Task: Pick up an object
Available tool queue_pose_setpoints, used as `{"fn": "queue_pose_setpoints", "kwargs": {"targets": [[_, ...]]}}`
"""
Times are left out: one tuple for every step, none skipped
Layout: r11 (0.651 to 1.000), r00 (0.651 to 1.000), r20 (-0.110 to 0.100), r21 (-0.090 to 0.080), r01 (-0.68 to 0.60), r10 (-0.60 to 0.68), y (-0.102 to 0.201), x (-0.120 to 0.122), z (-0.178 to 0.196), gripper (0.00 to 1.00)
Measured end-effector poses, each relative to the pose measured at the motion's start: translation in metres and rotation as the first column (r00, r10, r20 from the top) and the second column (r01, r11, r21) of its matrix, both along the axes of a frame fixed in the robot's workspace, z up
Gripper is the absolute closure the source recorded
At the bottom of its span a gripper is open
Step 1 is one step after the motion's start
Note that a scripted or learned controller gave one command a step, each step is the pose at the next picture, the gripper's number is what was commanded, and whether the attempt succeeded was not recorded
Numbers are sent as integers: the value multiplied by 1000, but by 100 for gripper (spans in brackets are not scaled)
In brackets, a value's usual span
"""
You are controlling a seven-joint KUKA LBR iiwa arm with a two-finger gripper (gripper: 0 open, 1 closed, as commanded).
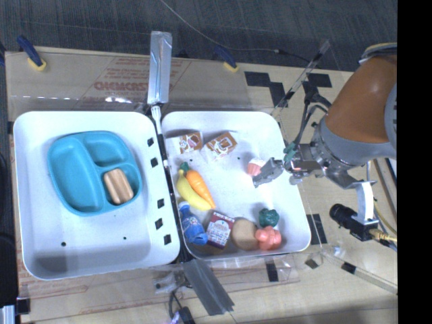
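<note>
Although hard to read at this size, looks like a small pink piece, lying on the bare floor of the right bin toward its right wall. Sits apart from the other items, probably the reason for choosing it: room all round for a clean approach. Touches or very nearly touches the tip of the gripper; cannot tell which. Cannot tell either whether the gripper is open or closed, since dark metal blurs together there, so no claim of a grasp.

Reaches in low over the bin's right wall, slung from the arm, hence the slanted approach. Covers part of the pink piece on its right side.

Further out: two small brown packets near the far wall; a carrot leaning on a banana by the left wall; a blue bottle, a dark red packet, a tan lump, a pink toy and a green one crowded along the near wall, seemingly just tipped in.

Across the divide, in the left bin: a blue divided plate holding a bread roll.
</note>
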State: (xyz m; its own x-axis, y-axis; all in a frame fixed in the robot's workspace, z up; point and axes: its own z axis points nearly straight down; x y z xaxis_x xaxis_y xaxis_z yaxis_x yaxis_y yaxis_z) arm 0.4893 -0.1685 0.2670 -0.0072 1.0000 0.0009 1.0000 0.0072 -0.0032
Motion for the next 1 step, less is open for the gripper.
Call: {"fn": "queue_pose_setpoints", "kwargs": {"targets": [[996, 996, -7, 2, -89, 89, 62, -1, -117, 0]]}}
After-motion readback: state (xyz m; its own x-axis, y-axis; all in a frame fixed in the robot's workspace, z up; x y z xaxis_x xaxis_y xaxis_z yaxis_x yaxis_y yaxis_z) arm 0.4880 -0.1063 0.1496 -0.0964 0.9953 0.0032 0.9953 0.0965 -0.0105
